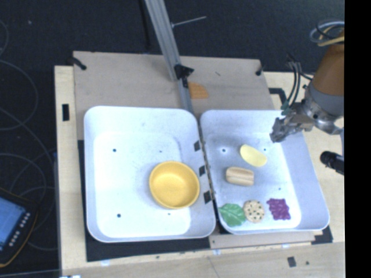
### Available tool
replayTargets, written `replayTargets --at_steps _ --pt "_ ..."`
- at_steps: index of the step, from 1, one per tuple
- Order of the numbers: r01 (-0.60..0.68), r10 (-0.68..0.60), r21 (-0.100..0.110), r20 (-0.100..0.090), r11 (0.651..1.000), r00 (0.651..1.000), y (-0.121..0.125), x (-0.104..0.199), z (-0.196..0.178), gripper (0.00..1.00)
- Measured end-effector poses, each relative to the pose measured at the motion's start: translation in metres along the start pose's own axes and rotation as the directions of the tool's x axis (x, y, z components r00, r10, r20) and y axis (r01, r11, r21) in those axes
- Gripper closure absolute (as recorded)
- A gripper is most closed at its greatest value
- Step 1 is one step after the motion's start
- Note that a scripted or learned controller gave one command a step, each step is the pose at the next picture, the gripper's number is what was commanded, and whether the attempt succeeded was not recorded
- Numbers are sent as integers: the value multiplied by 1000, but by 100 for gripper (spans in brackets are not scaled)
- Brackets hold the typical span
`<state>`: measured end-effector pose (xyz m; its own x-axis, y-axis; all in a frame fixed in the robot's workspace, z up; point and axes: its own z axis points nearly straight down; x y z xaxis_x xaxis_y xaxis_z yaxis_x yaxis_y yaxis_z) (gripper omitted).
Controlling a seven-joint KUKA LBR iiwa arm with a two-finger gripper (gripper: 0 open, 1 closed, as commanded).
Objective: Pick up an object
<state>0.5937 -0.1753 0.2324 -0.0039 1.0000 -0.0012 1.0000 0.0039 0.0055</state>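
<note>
yellow bowl [174, 184] upright, left bin [110, 132] (near divider)

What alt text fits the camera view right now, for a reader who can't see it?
A grey arm's gripper hovers over the right bin, above a pale yellow piece, bread roll, green leaf, cookie and purple grapes. The left bin holds a yellow bowl.
</note>
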Motion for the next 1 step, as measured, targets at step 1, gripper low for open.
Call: replayTargets --at_steps 1 --pt "4 -4 1 -2 1000 1000 2 50 -12 100"
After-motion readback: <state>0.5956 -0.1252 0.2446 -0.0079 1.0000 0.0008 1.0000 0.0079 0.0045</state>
